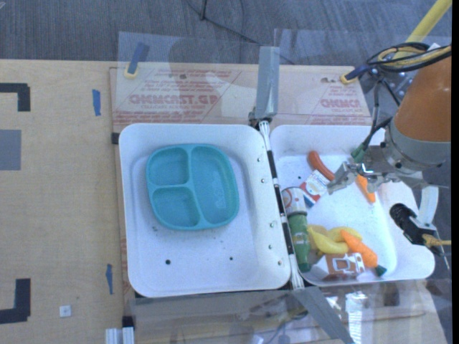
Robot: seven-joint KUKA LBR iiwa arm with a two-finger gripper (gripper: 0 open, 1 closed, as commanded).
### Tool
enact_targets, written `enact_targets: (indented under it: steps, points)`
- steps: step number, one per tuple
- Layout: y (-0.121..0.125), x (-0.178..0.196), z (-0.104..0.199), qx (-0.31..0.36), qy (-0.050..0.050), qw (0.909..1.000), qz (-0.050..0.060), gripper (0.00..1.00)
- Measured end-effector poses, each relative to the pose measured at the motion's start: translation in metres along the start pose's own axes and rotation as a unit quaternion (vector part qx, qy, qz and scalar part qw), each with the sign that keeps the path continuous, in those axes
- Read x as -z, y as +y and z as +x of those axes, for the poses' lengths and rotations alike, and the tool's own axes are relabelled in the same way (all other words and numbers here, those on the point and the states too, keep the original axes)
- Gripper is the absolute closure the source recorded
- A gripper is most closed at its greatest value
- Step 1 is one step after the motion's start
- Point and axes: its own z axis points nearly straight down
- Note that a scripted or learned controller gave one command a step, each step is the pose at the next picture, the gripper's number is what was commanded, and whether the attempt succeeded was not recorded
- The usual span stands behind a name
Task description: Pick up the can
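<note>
Red-white can [313, 186] — just left of the jaws [351, 175].

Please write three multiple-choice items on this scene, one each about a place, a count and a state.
1. Where does the teal plate lie?
A. in the left bin
B. in the right bin
C. on the wooden bench outside the bins

2. How many compartments does the plate have?
A. two
B. three
C. five

3. How does the can stand to the end effector?
A. lifted clear of the bin
B. lying in the right bin, right beside the end effector
C. resting on the plate

Answers:
1 A: the plate sits on the left bin's floor.
2 B: one long section and two smaller ones show.
3 B: the can lies on the bin floor near the banana and carrot, with nothing showing it gripped.
</note>
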Motion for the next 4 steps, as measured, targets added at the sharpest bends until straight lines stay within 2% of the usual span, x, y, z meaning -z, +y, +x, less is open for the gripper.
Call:
enact_targets:
  steps: [1,2,3,4]
  points:
    - [-0.008,-0.12,-0.005,-0.058,0.0,0.9983,-0.007,0.0]
    - [0.073,-0.09,-0.055,-0.079,-0.001,0.9969,-0.002,0.0]
    - [0.106,-0.064,-0.104,-0.091,-0.001,0.9958,-0.002,0.0]
    - [0.13,-0.118,-0.095,-0.205,0.003,0.9788,0.001,0.0]
